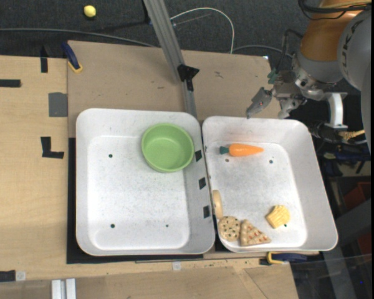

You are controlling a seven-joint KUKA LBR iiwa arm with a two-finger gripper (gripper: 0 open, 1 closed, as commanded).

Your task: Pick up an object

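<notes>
While your tool (271,104) hovers spread and empty above the right bin's (311,167) far rim, the carrot (242,149) lies nearest; reachable.

The arm (355,36) is a rounded grey body with a glossy orange band (330,30) above the wrist, black cables looped around it, and a small grey metal gripper (271,101).

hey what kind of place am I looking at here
Most likely a robotics lab bench set up for grasping trials: a grey and orange arm with a gripper above two white bins, which hold toy food like a carrot and a green bowl.
</notes>
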